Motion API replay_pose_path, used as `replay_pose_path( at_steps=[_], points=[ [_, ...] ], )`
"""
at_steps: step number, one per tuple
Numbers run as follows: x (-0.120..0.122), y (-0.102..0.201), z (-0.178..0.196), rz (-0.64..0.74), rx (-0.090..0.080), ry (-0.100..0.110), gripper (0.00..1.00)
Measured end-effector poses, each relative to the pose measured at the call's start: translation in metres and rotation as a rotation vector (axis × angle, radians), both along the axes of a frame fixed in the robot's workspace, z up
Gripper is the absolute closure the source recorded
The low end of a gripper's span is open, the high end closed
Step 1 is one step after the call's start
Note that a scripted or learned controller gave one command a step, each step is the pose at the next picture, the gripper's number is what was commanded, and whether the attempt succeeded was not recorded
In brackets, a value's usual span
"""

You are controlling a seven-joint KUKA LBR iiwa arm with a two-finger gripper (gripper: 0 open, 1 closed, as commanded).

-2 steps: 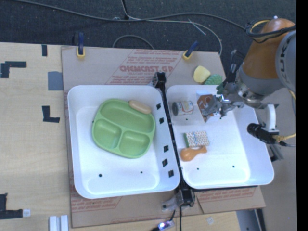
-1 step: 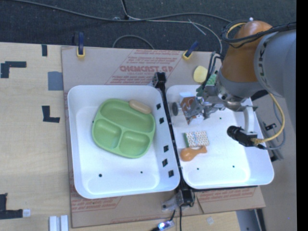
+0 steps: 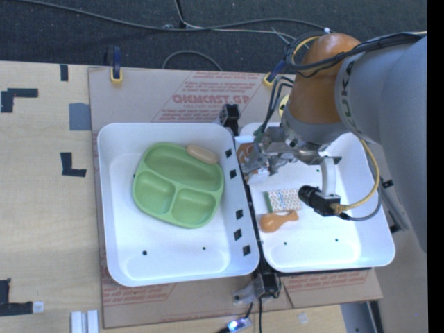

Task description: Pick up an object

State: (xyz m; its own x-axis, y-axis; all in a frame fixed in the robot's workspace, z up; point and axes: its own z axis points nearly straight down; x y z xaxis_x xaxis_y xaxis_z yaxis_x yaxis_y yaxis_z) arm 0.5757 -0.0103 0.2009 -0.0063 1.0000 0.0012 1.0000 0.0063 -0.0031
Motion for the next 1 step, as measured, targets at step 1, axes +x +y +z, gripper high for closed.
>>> replay_pose_path(
  at_steps=[1],
  points=[
    [-0.0062, 0.0485, -0.0023, 0.000, 0.000, 0.000, 1.00]
  ],
)
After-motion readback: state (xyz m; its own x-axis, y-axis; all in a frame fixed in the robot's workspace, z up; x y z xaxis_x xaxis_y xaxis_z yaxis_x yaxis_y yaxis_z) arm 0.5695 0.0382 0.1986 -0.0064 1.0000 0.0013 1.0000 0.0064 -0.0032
